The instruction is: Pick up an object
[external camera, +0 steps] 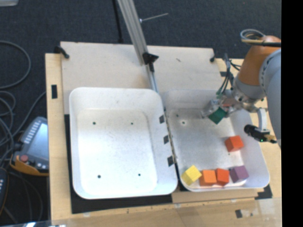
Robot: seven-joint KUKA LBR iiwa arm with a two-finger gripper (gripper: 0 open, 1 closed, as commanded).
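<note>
We see the claw [218, 109] hanging over the far part of the right bin [199, 141], at the end of the grey arm [258, 79] with its orange band that reaches in from the right. A green block [218, 116] sits between its fingers, tilted and lifted off the bin floor, so we read the claw as closed on that block. Below it on the bin floor an orange-red block [234, 144] lies alone toward the right wall. Along the near wall we count a row of four: a yellow block [192, 174], an orange block [208, 177], a second orange-red block [222, 176] touching it, and a purple block [238, 173]. The left bin [118, 141] lies just beside.
</note>
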